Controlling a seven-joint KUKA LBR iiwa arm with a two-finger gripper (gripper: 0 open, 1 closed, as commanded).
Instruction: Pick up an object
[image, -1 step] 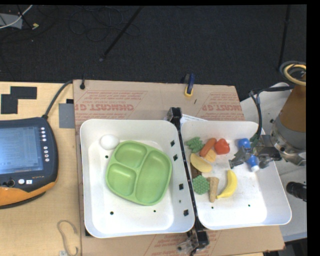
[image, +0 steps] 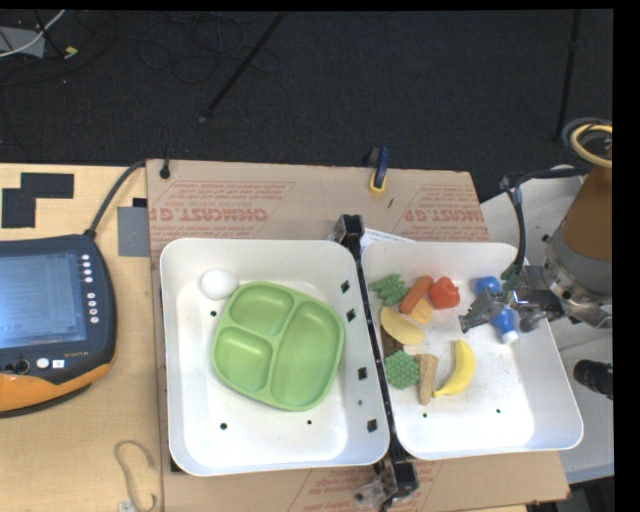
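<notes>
Hovering claw (image: 478, 318): over right bin (image: 545, 425), finger state cannot tell.
Blue toy (image: 497, 305): right beside claw tip; whether gripped, cannot tell.
Banana (image: 459, 369): just below claw, apart.
Green plate (image: 278, 344): left bin (image: 190, 420).

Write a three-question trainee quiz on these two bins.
1. True or false: the green tray lies in the right bin.
2. Which lies nearest the gripper? A) white ball B) blue item C) banana
3. Fill in: the ball lies at the tray's upper ____ corner in the camera view.

Key: 1 false, it lies in the left bin; 2 B; 3 left.
</notes>
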